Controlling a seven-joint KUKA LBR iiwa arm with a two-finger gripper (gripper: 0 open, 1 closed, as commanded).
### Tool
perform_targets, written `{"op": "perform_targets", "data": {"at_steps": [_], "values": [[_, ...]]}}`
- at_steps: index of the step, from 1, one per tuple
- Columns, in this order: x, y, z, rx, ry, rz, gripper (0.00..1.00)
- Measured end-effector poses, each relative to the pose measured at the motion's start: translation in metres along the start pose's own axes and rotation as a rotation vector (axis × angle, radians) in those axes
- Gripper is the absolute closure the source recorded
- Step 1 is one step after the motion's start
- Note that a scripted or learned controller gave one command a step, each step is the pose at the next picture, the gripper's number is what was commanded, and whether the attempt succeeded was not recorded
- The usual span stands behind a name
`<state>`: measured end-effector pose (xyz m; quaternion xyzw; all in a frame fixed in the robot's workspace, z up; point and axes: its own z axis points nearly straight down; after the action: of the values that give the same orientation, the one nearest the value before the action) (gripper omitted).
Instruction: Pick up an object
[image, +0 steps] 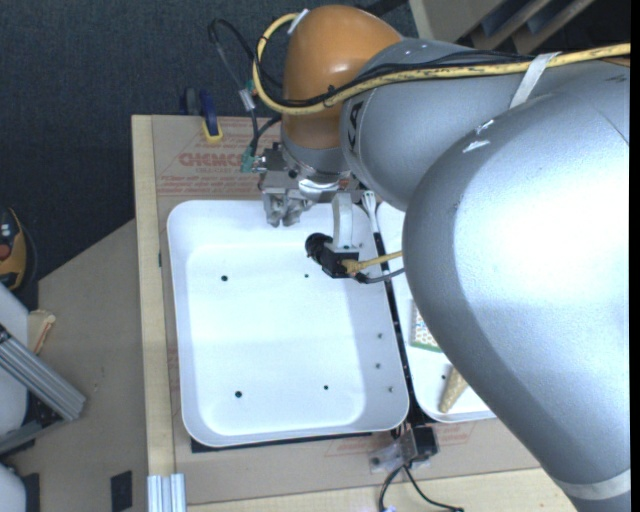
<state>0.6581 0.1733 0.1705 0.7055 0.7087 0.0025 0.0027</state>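
Low on the right, in the narrow visible strip of the right-hand shallow white bin (428, 408), lie the only loose things to be seen: a small flat piece with a green and white pattern (424, 332) and, nearer the camera, a tan tapered piece (452, 388) leaning towards the bin's front wall. Both are partly covered by the arm, so their full shapes cannot be made out. They lie close to one another and just beside the divide between the two bins.

Well apart from them, the two-finger metal gripper (284, 212) hangs over the far edge of the left-hand shallow white bin (186, 330), near its back wall. Whether it is open or closed cannot be told from this angle, and it is well apart from both pieces. A black cable loop (322, 250) with a yellowish end sits just to its right, over the same bin. That bin's white floor carries a few small dark dots.

Above the gripper rises the rounded orange band (330, 55), with a yellow cable (450, 70) running across it, and the bulky grey arm (520, 250) covers most of the right side. Both bins rest on a tan board with red lettering (200, 158), where a small blue and yellow clamp (210, 115) stands at the far edge. A grey metal rail (42, 378) lies off to the left.
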Motion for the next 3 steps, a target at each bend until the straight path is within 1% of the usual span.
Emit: {"op": "perform_targets", "data": {"at_steps": [1,2,3], "values": [[0.001,0.0,-0.01,-0.002,-0.001,-0.001,1.0],[0.055,-0.026,0.018,0.014,0.001,-0.001,1.0],[0.053,-0.024,0.005,0.008,0.001,0.001,1.0]]}}
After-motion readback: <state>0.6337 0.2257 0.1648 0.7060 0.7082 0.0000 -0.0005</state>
